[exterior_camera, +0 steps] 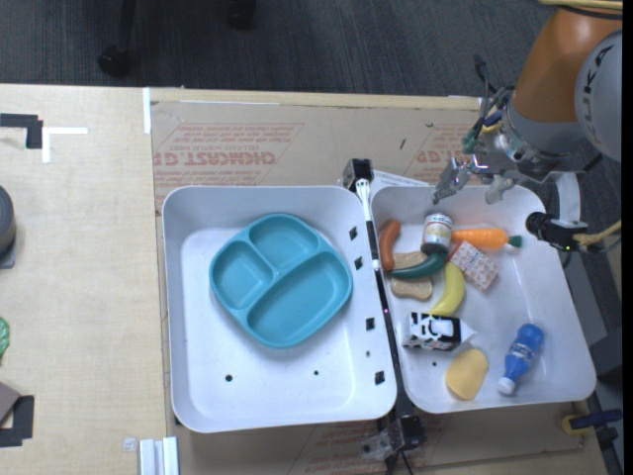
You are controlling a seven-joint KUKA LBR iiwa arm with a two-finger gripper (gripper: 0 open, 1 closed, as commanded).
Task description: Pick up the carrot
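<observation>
The carrot [481, 237], orange with a green tip at its right end, lies flat near the back of the right bin [569, 295]. It has a small jar [436, 231] on its left and a pink packet [476, 265] just in front of it. My gripper [470, 188] hangs over the bin's back edge, a little above and behind the carrot and not touching it. Its fingers [444, 190] are spread open with nothing between them.
Crowded around the carrot are a sausage [390, 243], a green piece [425, 266], a banana [451, 290] and a biscuit [411, 288]. Nearer the front lie a cow-patterned carton [433, 332], a yellow piece [467, 374] and a blue bottle [521, 356]. The left bin [188, 364] holds a blue divided plate [282, 280].
</observation>
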